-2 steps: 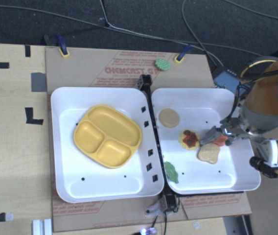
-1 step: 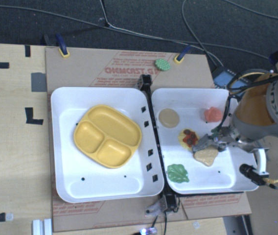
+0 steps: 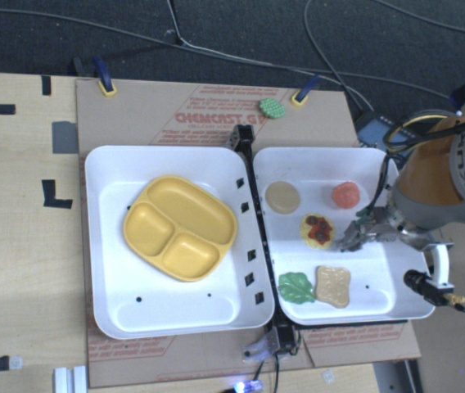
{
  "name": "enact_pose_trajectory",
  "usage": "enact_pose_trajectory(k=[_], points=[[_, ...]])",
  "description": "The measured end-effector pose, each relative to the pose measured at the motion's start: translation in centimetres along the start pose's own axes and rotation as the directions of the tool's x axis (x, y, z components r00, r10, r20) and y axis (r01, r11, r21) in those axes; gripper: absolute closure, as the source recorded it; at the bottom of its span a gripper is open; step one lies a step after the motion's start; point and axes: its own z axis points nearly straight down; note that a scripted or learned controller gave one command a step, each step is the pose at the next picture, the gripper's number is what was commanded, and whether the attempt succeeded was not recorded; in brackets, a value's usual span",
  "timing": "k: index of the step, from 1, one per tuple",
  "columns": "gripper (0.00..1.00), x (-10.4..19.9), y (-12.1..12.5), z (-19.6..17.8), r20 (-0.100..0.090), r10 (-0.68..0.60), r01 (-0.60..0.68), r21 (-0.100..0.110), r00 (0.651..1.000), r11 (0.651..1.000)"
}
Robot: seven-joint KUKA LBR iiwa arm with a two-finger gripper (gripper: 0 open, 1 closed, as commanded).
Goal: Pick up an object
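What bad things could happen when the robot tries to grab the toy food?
1. The gripper sits low in the right white bin, beside the small yellow disc with red and dark toppings. That flat disc could slide away instead of lifting.
2. The round red piece lies just above, so the arm might bump it.
3. The tan bread slice touches the green leaf, so grabbing one may drag the other.

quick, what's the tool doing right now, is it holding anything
Tool: cannot be told whether open or closed; nothing visibly held. It sits low in the right white bin, beside the small yellow disc with red and dark toppings.
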Motion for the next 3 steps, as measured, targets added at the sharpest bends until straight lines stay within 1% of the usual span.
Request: enact_pose_trajectory(k=[1,2,3], points=[[1.0,0.7,0.1,-4.4,0.0,0.0,0.0,-0.001,1.0,1.0],[1.0,0.2,0.2,-8.7,0.001,0.001,-0.001,-0.002,1.0,1.0],[1.0,0.7,0.2,-13.0,0.001,0.0,0.0,-0.002,1.0,1.0]])
